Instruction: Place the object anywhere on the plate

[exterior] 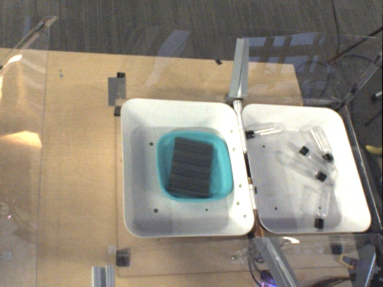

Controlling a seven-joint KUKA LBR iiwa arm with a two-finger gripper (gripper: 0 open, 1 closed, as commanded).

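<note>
Dark ridged block (191, 167) on teal plate (222, 160), left bin (137, 178), clear tubes (320, 142) in right bin (353, 190)

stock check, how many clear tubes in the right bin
5, possibly more, since clear ones are hard to see: top left, top right, middle, centre right, bottom right.

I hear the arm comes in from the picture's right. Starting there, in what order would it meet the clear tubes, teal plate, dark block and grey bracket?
1. Clear tubes, in the right bin.
2. Teal plate, in the left bin; its right rim comes next.
3. Dark block, lying on the plate, inside that rim.
4. Grey bracket, on the bench past the left bin's far-left corner.
</note>
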